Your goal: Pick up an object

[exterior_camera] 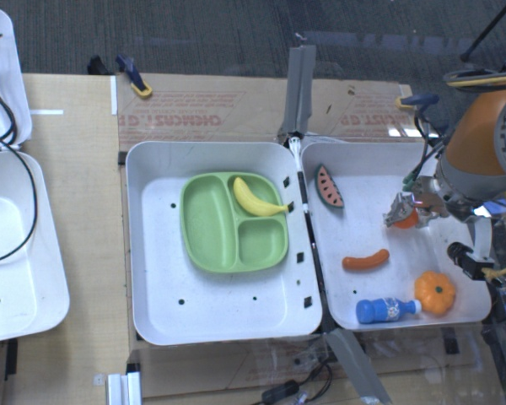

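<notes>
The hand point(402, 212) hung low over the right bin point(367, 171), near its right side, with something orange-red showing at its tip; whether it was clamped on that could not be told. A sausage point(365, 261) lay just below and left of it, a watermelon slice point(328, 186) further left, and a pumpkin point(435, 293) and blue bottle point(387, 310) near the front wall. In the left bin point(152, 251) a banana point(257, 200) lay on a green plate point(207, 226).

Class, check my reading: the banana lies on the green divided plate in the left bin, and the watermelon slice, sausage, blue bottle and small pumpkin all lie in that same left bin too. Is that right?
Not quite. The banana does lie on the green divided plate in the left bin, but the camera view shows the watermelon slice, sausage, blue bottle and small pumpkin in the right bin.
</notes>
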`<state>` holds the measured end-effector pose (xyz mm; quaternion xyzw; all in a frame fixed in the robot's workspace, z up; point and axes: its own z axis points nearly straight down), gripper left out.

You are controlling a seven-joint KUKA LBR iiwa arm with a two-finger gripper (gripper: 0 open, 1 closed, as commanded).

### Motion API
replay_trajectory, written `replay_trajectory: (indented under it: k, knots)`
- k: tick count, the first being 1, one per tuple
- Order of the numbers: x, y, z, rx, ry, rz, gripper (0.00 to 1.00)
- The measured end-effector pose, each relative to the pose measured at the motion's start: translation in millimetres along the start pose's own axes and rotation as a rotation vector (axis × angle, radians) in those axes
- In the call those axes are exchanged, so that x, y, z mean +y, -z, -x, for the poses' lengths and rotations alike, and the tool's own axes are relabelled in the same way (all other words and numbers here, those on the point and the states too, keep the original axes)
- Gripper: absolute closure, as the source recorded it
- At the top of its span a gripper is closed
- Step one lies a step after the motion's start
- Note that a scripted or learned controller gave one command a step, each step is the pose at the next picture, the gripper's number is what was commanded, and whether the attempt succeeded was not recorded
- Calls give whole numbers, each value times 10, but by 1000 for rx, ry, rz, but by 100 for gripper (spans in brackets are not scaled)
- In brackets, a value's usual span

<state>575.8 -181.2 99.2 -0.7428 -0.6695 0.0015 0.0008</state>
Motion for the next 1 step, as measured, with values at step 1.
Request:
replay_trajectory:
  k: [1]
  knots:
    - [420, 876, -765, 0, 135, 3, 100]
